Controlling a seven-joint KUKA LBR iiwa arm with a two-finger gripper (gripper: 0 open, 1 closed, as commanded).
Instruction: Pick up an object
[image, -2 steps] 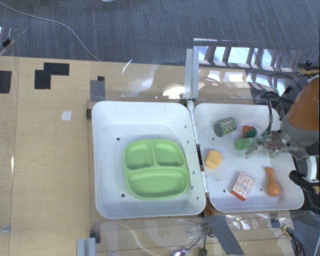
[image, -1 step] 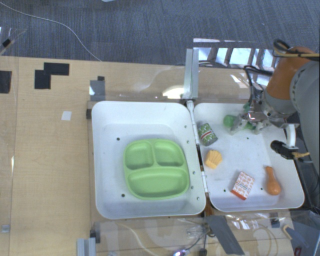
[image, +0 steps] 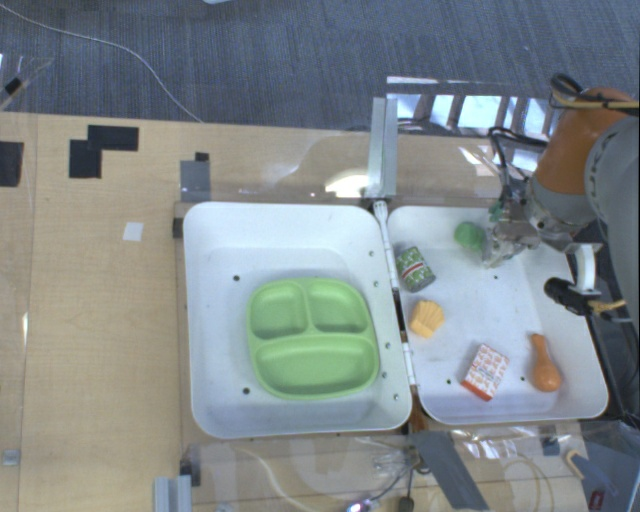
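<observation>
- The green ball is the thing I think the arm is going for. It sits in the right bin, just to the left of the pincer, so close it may be touching. I cannot tell if it is.
- Far to the left of the pincer, in the left bin, lies a green tray with three parts.
- Left of the pincer and a bit nearer the camera lies a small green can. Below that is a yellow piece.
- Nearer the camera than the pincer lies a red and white box. To the right of the box is an orange thing like a carrot.
- Step now: I think the arm is getting down next to the ball. Nothing is picked up yet.
- Next move: the pincer needs to get the ball in its middle, squeeze, then lift.
- The pincer is low in the bin. It is too small and blurry to see if it is spread or squeezed, so I cannot tell. I see nothing held in it.
</observation>
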